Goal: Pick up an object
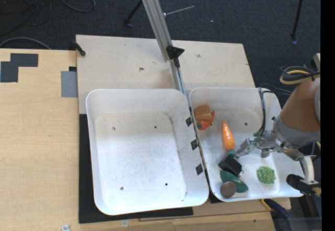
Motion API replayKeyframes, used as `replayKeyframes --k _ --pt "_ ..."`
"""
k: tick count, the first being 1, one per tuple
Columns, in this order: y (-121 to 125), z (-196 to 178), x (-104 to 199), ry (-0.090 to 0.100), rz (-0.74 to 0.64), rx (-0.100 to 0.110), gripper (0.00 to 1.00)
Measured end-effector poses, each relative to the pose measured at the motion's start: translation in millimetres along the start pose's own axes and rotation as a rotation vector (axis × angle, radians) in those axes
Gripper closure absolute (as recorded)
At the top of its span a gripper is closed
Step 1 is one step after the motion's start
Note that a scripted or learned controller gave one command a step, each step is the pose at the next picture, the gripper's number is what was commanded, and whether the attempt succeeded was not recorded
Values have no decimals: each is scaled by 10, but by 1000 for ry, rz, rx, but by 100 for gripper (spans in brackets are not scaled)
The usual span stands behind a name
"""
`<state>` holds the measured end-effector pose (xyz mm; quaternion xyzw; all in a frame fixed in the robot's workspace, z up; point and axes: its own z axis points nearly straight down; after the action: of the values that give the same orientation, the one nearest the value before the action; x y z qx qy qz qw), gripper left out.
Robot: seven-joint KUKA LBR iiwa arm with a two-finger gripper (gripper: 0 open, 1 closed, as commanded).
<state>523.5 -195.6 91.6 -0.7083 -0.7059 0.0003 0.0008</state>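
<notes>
My claw (pixel 250 147) hung over the right bin (pixel 246 94), its state impossible to tell. The carrot (pixel 227 136) lay just beside it toward the divider, long axis running toward the bin's front edge.

I have a single camera, fixed high above the bench (pixel 131 62) and tilted down at a slant, far enough back to take in both bins: the left bin (pixel 104 100) and the right bin (pixel 230 94). The far side of the bench and dark floor sit at the top of my picture. The arm (pixel 301 112) enters from my right edge.
</notes>
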Motion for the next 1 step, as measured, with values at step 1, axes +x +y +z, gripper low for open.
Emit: replayKeyframes --k 1 --pt "-3 -104 -7 1 4 0 100"
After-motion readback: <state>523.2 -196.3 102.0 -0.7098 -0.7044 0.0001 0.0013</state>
